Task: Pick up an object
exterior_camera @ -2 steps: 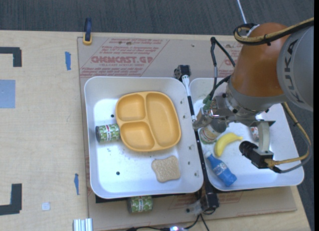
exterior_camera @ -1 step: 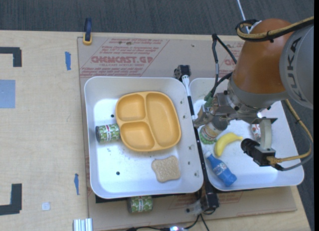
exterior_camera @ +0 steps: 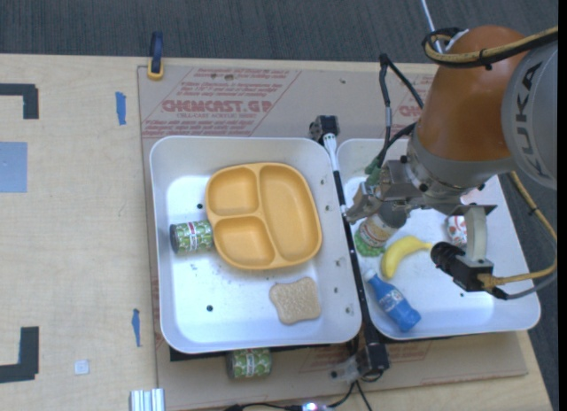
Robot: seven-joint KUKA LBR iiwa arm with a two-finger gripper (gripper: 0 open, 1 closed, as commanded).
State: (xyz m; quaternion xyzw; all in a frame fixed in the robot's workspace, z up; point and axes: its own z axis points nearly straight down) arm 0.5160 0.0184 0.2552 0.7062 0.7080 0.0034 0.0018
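Nearest me, a green can [exterior_camera: 249, 363] lies on its side on the counter [exterior_camera: 71, 250], just outside the front rim of the left bin [exterior_camera: 168, 312]. Inside that bin, a slice of bread [exterior_camera: 295, 300] lies near the front right corner. Behind it sits a yellow divided plate [exterior_camera: 263, 214], and a second green can [exterior_camera: 192, 236] lies on its side touching the plate's left edge.

In the right bin [exterior_camera: 514, 312], a blue bottle [exterior_camera: 393, 303] lies near the front left corner. Just behind it is a banana [exterior_camera: 401, 252], curved, with a green-lidded jar [exterior_camera: 373, 239] at its left end. A small white and red object [exterior_camera: 456, 228] sits further right.

I see the arm [exterior_camera: 469, 108] reaching in from the right, its orange band over the right bin. The jaws [exterior_camera: 376, 210] hang low over the jar and the banana's end, near the bin's left wall. I cannot tell whether they are apart or together, and I see nothing clamped in them.

Farthest back, printed cardboard [exterior_camera: 226, 99] lies under both bins.
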